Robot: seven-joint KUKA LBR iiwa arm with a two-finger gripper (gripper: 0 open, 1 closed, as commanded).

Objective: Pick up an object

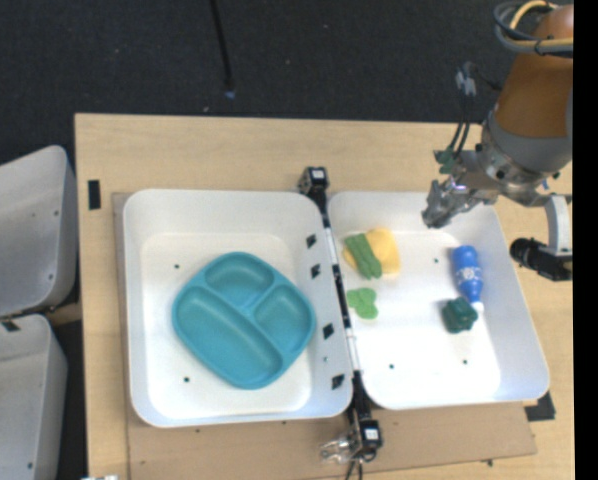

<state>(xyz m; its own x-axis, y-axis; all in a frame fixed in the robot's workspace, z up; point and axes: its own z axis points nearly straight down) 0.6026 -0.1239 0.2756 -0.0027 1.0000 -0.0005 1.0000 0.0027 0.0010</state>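
My claw [445, 208] hangs over the right bin's [419, 378] far edge; spread or pressed together, I cannot tell. Blue bottle [467, 272] lies nearest, apart from the dark green piece [460, 314]. Best descend straight, straddling its narrow width.

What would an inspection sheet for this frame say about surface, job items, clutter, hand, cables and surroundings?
Surface: wooden bench with left bin and right bin side by side.
Job's things: right bin holds yellow piece, two green pieces, blue bottle, dark green piece.
Clutter: teal divided tray in left bin.
Hand: hand over right bin's far edge, holding nothing visible.
Cables: black cable on dark floor.
Surroundings: white panels at left.
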